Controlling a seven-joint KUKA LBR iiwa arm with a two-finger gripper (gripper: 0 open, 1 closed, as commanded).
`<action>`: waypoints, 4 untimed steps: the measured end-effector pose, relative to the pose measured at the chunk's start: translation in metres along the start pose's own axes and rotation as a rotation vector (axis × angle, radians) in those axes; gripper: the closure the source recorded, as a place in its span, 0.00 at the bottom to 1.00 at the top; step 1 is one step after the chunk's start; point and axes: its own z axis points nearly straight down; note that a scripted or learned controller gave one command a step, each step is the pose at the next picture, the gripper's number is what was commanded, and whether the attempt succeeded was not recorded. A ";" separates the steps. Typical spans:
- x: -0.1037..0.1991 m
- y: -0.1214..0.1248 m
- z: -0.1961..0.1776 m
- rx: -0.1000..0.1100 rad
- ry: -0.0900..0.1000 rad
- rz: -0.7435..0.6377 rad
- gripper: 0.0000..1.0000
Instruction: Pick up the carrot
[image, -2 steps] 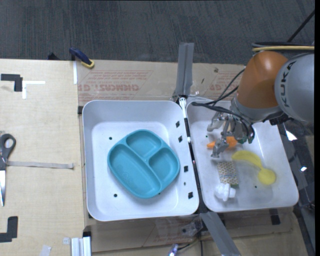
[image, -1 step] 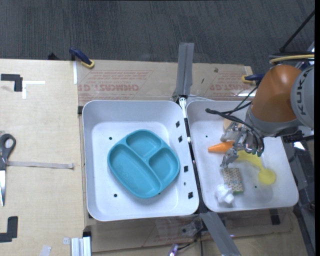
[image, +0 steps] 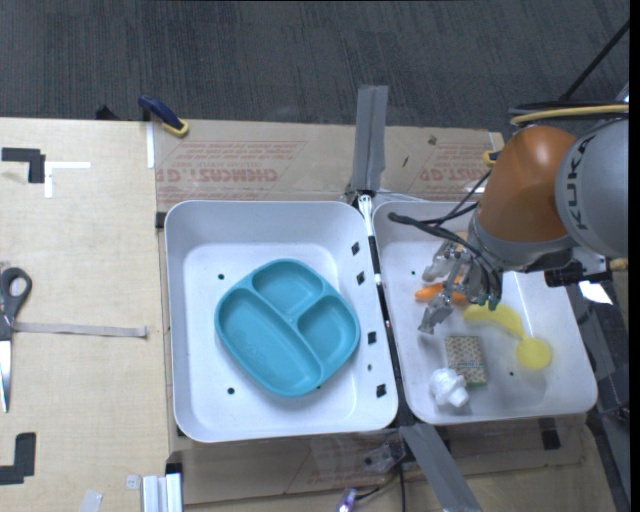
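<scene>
Between parted fingers (image: 447, 290), seemingly, sits the carrot (image: 432, 293).

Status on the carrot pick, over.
Gripper down in right bin, right at the carrot; grasp not confirmed. Carrot lies near bin's left wall. Yellow toy, sponge close by, not blocking.

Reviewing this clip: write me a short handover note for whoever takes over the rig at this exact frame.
End effector: low in the right bin, right at the carrot; a grasp cannot be confirmed from this view.
Carrot: orange, in the left part of the right bin, partly hidden by the end effector.
Also in the right bin: a yellow toy, a speckled sponge-like block, a small white item.
Left bin: holds a blue divided plate.
Done: approach to the carrot.
Left: confirm the grip, then lift the carrot.
</scene>
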 end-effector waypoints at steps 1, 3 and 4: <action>-0.002 0.001 -0.011 0.000 -0.006 -0.003 1.00; -0.038 0.014 -0.178 -0.001 -0.004 -0.818 1.00; -0.016 -0.082 -0.215 0.000 -0.003 -0.951 1.00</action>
